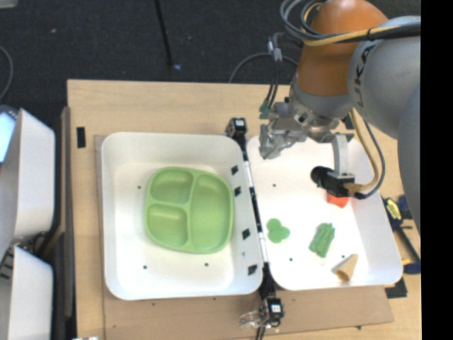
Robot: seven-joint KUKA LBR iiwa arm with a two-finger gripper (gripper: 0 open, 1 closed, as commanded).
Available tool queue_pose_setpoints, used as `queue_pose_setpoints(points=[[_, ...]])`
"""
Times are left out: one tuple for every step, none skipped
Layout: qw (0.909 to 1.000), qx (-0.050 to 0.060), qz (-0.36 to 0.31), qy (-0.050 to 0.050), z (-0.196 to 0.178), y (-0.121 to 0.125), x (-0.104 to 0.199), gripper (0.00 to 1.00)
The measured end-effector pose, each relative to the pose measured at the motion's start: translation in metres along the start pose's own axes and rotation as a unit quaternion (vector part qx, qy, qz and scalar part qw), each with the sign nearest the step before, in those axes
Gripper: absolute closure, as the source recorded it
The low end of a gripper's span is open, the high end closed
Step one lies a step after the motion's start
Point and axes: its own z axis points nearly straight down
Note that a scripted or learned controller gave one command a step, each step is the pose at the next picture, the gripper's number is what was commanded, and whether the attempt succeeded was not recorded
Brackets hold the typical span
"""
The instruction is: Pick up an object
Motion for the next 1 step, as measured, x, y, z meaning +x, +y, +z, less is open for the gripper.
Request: queue_pose_setpoints(points=[[1.0000,0.001,0.001,-0.001,0.0175,0.0182,0.0465,1.00]])
